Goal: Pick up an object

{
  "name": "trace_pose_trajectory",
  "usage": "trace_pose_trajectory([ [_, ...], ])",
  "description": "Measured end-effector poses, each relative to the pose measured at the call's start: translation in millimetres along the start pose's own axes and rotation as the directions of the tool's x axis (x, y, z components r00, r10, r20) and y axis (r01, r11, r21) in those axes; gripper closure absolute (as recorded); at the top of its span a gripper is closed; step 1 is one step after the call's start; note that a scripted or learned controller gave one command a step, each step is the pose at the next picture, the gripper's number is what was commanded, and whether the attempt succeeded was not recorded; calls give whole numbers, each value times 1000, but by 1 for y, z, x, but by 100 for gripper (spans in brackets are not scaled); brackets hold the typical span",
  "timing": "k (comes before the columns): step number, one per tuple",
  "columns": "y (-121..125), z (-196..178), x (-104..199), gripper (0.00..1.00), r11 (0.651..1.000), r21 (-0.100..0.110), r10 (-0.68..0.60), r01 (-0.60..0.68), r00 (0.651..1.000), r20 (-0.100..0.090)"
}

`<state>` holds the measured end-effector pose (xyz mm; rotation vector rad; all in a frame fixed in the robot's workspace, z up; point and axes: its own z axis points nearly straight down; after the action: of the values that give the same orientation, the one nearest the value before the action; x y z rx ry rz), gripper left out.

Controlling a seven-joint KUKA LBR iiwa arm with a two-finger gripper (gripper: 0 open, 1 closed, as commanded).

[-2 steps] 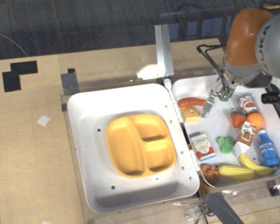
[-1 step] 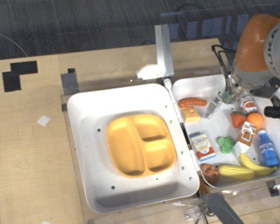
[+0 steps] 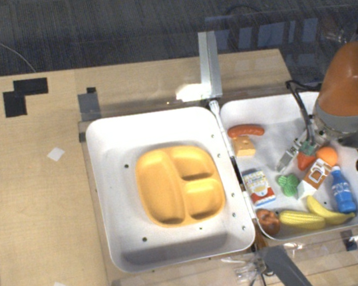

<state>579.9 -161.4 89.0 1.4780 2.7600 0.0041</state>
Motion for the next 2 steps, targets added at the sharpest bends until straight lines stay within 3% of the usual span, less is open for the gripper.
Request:
trace_pose_trajectory([
  [1,67,2,-18,0,957,2,290,-290,957,-3],
  [2,70,-13,-21,100,959,-9,284,-284,959,6],
])
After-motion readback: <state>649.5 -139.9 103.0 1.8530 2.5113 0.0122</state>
